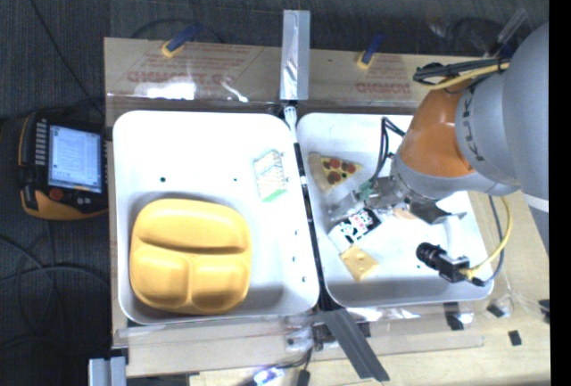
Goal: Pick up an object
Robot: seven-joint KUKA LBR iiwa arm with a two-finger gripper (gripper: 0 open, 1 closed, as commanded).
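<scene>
Nothing had been lifted yet: the big yellow bread-shaped toy lay in the left bin, while the pizza slice, the cheese wedge and a small black-and-white item rested in the right bin. The arm reached in from the right, bent down over the right bin, its gripper low, just beside the black-and-white item. Whether it was apart or together could not be told from this slant.

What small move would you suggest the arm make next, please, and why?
Probably a short descent: the hand hovers in the right bin over a small black-and-white item, with a pizza slice toy and a cheese wedge close by.
</scene>
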